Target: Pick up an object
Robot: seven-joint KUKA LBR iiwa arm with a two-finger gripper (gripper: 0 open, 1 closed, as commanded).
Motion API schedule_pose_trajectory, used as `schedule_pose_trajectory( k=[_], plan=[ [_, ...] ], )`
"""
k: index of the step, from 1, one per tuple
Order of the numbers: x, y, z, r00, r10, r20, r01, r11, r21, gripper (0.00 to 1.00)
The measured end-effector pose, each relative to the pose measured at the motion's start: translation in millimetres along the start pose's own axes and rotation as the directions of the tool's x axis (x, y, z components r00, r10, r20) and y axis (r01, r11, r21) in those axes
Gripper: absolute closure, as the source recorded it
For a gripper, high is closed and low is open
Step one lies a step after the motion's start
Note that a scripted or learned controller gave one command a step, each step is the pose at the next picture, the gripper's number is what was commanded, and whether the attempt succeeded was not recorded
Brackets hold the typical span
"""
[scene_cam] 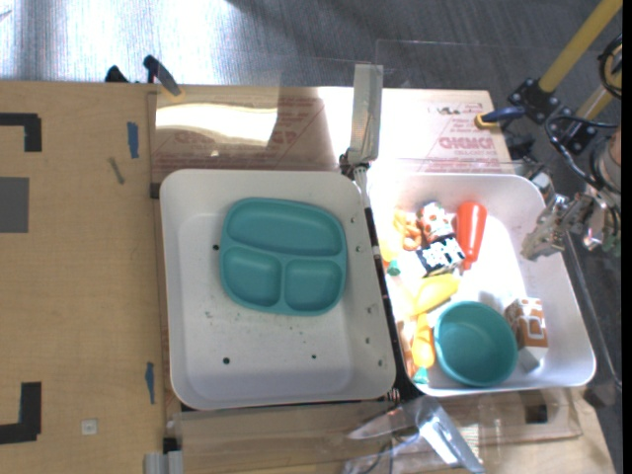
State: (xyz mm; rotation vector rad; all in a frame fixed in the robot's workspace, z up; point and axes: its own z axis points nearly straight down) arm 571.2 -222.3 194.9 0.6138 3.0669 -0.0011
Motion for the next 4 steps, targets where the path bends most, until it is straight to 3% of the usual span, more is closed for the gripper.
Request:
schedule_pose_trajectory(
  k=[1, 2, 3, 4],
  plan=[
    [-53.2, 21.7, -89.6, 0.955, -0.298, 0.003, 0.298, 0.955, 0.000, 1.00],
    [-76.6, 31.6, -99.0, 0.848, -0.530, -0.001, 0.530, 0.848, -0.002, 1.00],
    [-91.6, 38.0, -111.3, 0.663, -0.748, 0.001, 0.748, 0.663, -0.002, 1.00],
    [-91.5, 37.9, -118.7, 0.425, -0.905, 0.002, 0.905, 0.425, -0.003, 1.00]
  ],
)
